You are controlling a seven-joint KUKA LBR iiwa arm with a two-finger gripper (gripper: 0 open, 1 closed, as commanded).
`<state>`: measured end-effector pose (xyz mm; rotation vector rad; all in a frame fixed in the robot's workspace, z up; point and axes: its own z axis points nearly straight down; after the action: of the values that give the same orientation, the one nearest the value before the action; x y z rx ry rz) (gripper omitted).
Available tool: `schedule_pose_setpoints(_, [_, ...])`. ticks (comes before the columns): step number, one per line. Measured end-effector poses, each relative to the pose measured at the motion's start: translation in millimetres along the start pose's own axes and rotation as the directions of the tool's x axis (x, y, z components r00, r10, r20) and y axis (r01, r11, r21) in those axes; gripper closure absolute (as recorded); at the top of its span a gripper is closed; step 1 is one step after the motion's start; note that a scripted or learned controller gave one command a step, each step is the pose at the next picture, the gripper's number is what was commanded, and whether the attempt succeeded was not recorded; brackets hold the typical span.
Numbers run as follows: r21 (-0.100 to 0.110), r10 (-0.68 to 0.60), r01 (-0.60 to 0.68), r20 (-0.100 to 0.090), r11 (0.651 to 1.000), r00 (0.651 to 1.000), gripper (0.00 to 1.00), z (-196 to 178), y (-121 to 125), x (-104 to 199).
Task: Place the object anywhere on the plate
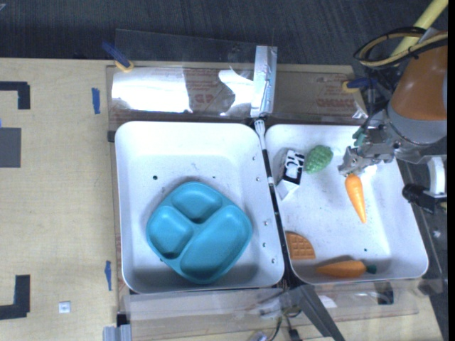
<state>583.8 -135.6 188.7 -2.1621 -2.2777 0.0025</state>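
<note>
A tapered orange carrot (356, 197) hangs pinched at its top in the metal end effector (357, 163) at right of frame; the glossy blue three-compartment plate (200, 231) sits lower center-left.

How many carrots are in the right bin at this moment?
2. One carrot lies tip-down just below the gripper, near the middle of the right bin. The other carrot lies flat along the bin's near wall, beside a waffle.
</note>
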Motion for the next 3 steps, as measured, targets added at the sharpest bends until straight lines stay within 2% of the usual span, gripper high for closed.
schedule_pose_setpoints(1, [0.001, -0.196, 0.196, -0.003, 0.981, 0.981, 1.00, -19, -22, 113])
schedule_pose_setpoints(2, [0.003, -0.253, 0.253, -0.002, 0.968, 0.968, 1.00, 7, -33, 182])
schedule_pose_setpoints(3, [-0.018, -0.299, 0.299, -0.001, 0.954, 0.954, 1.00, 90, -42, 268])
